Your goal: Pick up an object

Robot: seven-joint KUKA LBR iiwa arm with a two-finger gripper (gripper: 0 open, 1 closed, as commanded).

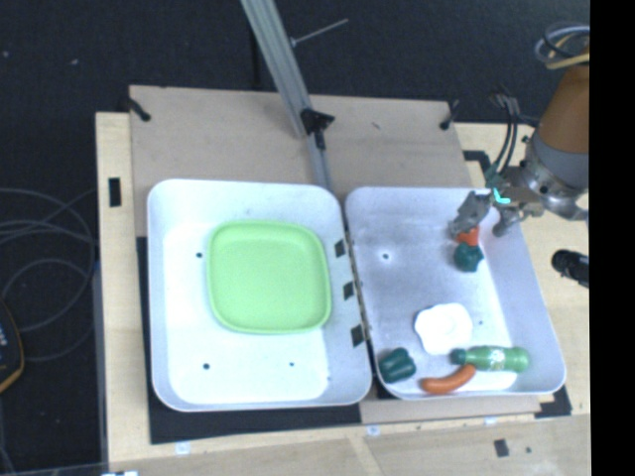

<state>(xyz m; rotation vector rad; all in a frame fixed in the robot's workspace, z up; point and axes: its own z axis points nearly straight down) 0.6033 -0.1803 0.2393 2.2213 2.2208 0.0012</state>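
Approach stage is the step in hand, by my judgement; the arm [564, 132] reaches in from the right and places the gripper [483, 218] over the upper right part of the right bin [397, 226]; the fingers [466, 216] appear spread apart, one grey finger slanting down to the left and the other to the right, with nothing seen clamped between them; a small orange piece [468, 236] sits directly under the left fingertip, touching or very nearly touching it, though contact cannot be confirmed at this sharpness; a dark teal object [467, 258] lies just below the orange piece, beside it or touching it; these two are the likeliest candidates for the pick. Remaining contents of the right bin lie well apart toward its lower edge: a white lump [443, 327], a green bottle [493, 358], an orange sausage-shaped item [448, 381] and a dark green block [396, 365]; the left bin [179, 266] bears a light green plate [268, 276]. Next move, as judged, calls for centring the jaws over one object rather than straddling the pair, descending until the fingers flank it, then closing; risk noted: the two neighbouring objects may be nudged aside or caught together.
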